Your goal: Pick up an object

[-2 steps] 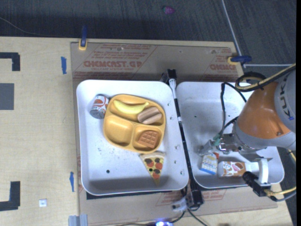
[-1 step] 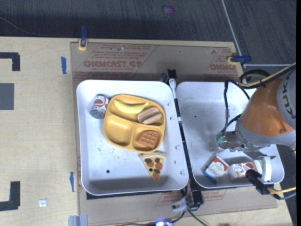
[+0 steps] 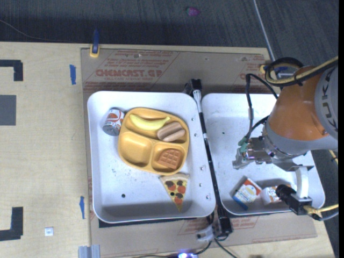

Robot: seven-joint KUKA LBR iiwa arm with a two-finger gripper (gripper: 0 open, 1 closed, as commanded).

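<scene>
In the left bin (image 3: 102, 160) a tray (image 3: 134, 147) lies with a can (image 3: 112, 121) at its left and a pizza slice (image 3: 176, 188) in front. In the right bin (image 3: 226, 122) two cartons (image 3: 246, 192) lie near the front wall.

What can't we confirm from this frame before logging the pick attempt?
- Gripper, camera view: finger state unreadable, hidden under the arm's wrist.
- Small carton, right bin: label too small to read.
- Second item beside it: partly covered by a black fitting, identity unclear.
- Can, left bin: partly behind the yellow tray.
</scene>
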